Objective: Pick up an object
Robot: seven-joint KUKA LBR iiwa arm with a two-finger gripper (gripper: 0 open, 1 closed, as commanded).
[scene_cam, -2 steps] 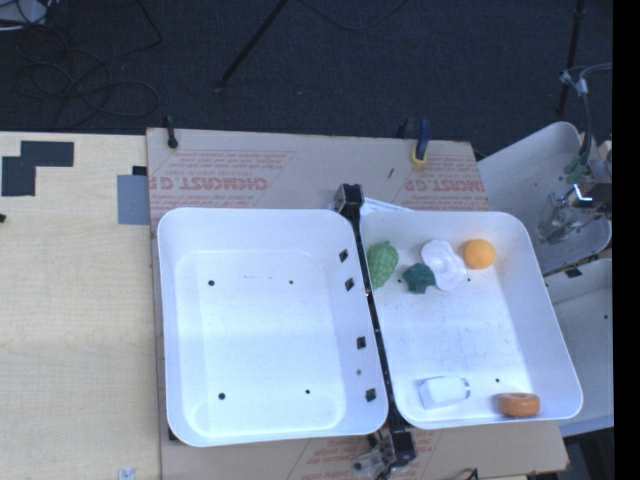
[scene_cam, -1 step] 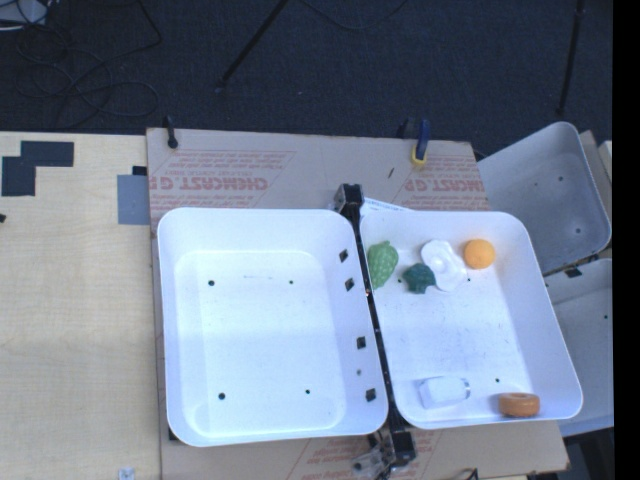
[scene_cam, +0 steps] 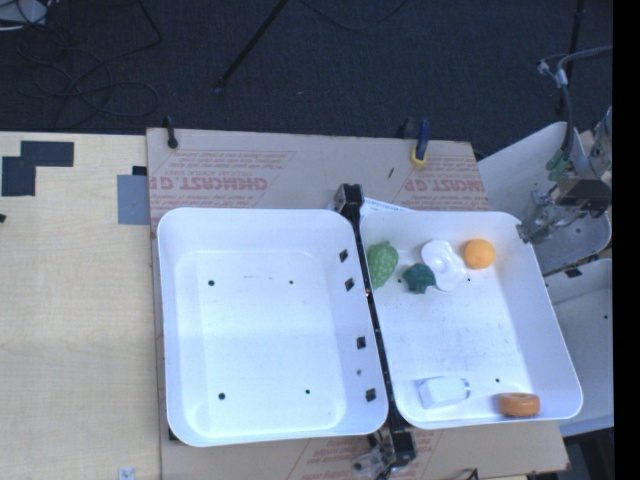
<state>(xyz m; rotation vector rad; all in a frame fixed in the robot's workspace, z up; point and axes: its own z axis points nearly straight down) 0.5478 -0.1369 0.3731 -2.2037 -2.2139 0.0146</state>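
The right bin [scene_cam: 520, 338] holds several small objects. A light green lumpy piece [scene_cam: 382, 264] lies near its left wall, with a dark green piece [scene_cam: 418, 279] beside it. A white object [scene_cam: 443, 264] sits next to an orange ball [scene_cam: 479, 254] toward the far side. Near the front wall lie a white block [scene_cam: 442, 391] and a flat orange piece [scene_cam: 519, 404]. My gripper [scene_cam: 536, 225] hangs at the bin's far right corner, just outside the rim and apart from all the objects.
The left bin [scene_cam: 180, 268] stands next to the right one, with a black divider bar [scene_cam: 364, 308] between them. Both rest on a cardboard sheet [scene_cam: 250, 173] held by clamps [scene_cam: 420, 148]. Pale bench surface [scene_cam: 70, 318] extends to the left.
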